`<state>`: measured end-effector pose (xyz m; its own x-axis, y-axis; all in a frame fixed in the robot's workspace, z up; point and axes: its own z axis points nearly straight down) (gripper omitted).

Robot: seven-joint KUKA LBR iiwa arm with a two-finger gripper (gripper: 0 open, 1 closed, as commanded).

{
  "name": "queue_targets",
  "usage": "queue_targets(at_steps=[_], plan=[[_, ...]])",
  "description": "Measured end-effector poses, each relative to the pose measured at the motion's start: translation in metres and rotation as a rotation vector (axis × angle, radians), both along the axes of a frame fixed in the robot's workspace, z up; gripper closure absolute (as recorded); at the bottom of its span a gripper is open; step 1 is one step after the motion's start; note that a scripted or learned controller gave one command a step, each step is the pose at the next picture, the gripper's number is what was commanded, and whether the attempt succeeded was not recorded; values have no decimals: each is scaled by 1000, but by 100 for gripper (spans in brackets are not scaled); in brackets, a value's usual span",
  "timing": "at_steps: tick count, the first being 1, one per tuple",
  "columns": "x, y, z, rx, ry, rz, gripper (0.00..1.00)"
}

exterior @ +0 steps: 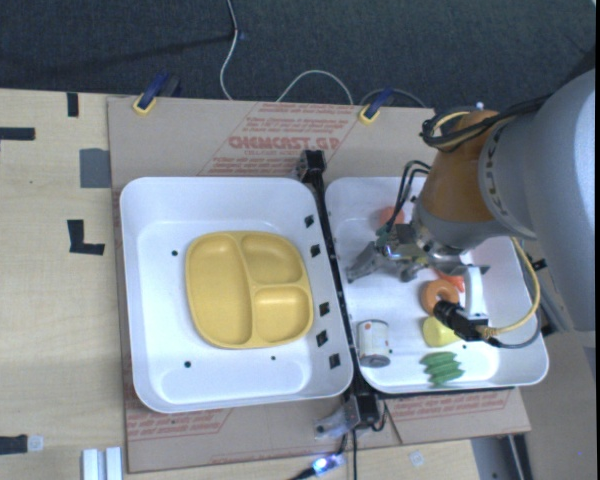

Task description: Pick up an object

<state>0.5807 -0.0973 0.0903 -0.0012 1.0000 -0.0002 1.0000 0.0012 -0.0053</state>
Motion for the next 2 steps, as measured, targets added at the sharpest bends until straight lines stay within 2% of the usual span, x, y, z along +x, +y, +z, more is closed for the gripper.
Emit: queue_targets(at_steps=[1, 2], plan=[[0, 1, 12, 0, -1, 2, 100], [2, 1, 75, 0, -8, 0, 100]])
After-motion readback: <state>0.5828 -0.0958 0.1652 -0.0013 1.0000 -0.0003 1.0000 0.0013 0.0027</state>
